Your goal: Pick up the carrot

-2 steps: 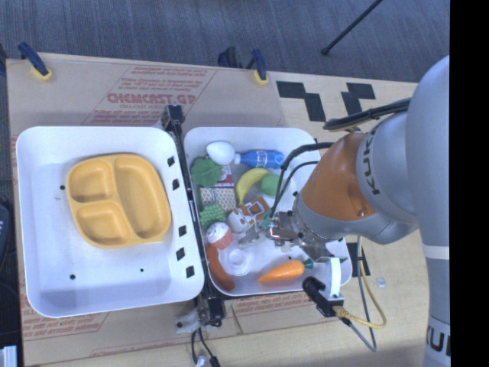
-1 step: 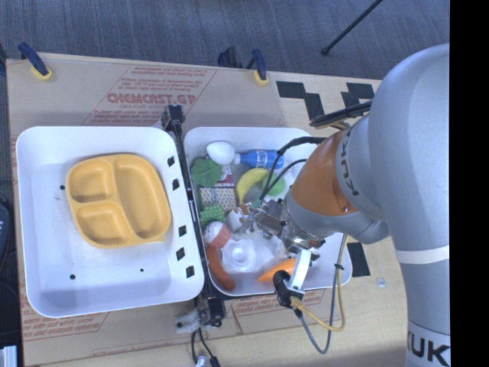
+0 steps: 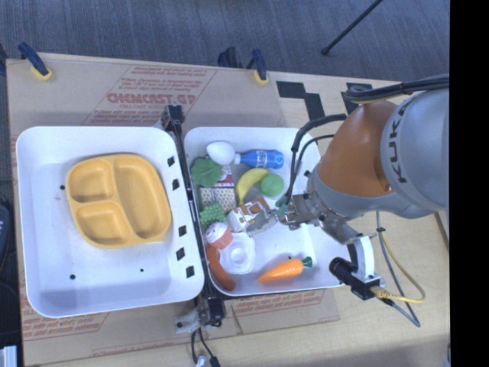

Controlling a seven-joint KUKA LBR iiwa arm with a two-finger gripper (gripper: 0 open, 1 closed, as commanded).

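Observation:
The carrot point(image 3: 283, 269), orange with a small green top at its right end, lies on the floor of the right bin point(image 3: 321, 277) near the front wall. My gripper point(image 3: 263, 218) sits lower-middle in that bin, above and left of the carrot and apart from it. It points left at a small orange and white carton point(image 3: 243, 219). Nothing of the carrot is in the gripper. The grey and orange arm point(image 3: 367, 163) covers the bin's right side.
The right bin also holds a white cup point(image 3: 238, 255), a brown sausage point(image 3: 220, 274), a yellow banana point(image 3: 250, 182), a green fruit point(image 3: 273, 184), a blue bottle point(image 3: 260, 159) and leafy greens point(image 3: 204, 171). A yellow divided plate point(image 3: 118, 199) lies in the left bin point(image 3: 38, 281).

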